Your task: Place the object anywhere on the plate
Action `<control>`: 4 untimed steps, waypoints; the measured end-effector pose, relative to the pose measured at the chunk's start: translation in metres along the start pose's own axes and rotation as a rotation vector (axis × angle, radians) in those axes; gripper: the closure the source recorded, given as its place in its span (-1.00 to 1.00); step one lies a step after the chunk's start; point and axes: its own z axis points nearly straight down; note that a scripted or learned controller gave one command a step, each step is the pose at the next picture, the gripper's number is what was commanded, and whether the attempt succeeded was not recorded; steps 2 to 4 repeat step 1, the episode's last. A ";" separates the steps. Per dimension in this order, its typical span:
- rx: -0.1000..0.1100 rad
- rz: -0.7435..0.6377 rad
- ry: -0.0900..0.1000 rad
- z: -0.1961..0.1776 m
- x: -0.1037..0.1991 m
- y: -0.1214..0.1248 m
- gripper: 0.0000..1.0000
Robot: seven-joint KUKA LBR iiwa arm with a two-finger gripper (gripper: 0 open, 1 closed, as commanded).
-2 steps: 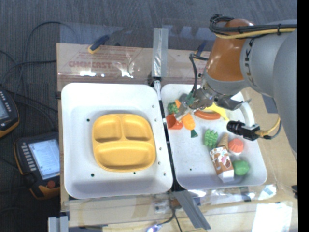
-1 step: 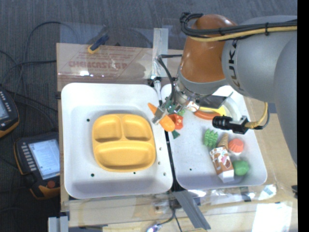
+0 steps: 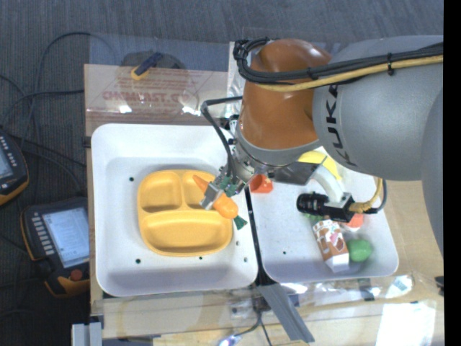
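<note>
Gripper (image 3: 216, 193) hung over the plate's (image 3: 176, 233) right rim, fingers pinching a carrot (image 3: 223, 206), seemingly positioned to release it there

One fixed camera looks down at a slant on both bins (image 3: 173, 280), arm (image 3: 374, 114) entering from right.

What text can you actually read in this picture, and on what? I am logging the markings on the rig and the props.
"KU", white letters on the grey arm; the rest of the word is hidden.
Red print on the clear sheet behind the bins: too blurred to read.
Small carton in the right bin: printed pattern, no legible words.
Screens of the two handheld devices at the left: too small to read.
</note>
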 end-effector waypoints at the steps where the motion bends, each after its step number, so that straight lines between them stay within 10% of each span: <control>1: 0.000 0.000 0.000 0.000 0.000 0.000 -1.00; 4: 0.000 0.000 0.000 0.000 0.000 0.000 -1.00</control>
